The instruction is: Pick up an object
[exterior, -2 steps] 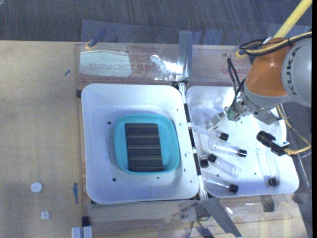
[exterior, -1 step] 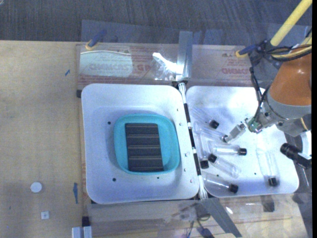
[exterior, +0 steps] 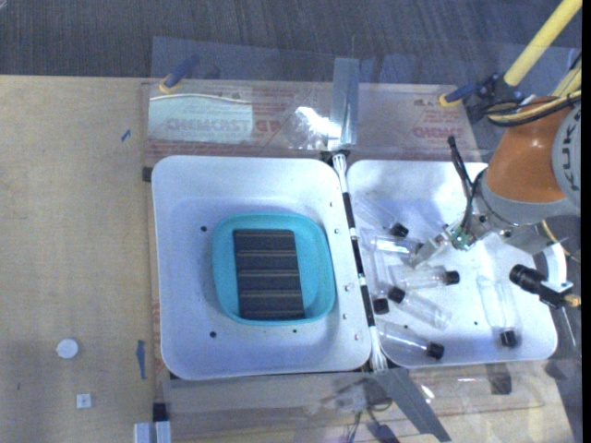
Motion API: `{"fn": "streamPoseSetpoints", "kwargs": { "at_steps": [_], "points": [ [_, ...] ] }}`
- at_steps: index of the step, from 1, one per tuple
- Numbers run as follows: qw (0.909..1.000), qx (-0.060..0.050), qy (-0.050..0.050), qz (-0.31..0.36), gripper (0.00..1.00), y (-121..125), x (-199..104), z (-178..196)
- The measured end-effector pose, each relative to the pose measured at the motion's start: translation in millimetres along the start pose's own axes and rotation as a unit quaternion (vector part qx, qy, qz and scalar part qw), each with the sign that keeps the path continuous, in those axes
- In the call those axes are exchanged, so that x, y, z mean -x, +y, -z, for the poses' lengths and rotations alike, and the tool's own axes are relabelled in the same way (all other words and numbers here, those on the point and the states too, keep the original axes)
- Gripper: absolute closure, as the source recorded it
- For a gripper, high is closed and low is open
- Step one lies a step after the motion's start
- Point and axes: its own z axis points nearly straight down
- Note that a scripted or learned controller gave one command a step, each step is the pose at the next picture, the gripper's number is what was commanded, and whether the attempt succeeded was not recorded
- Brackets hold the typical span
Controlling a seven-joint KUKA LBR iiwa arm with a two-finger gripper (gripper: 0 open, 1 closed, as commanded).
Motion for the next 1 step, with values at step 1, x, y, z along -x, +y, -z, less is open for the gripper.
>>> {"fn": "streamPoseSetpoints", "kwargs": {
  "at_steps": [1],
  "points": [
    [0.9999, -0.001, 0.000, -0.014, 0.00, 67.9, 33.3, -1.6]
  ]
}}
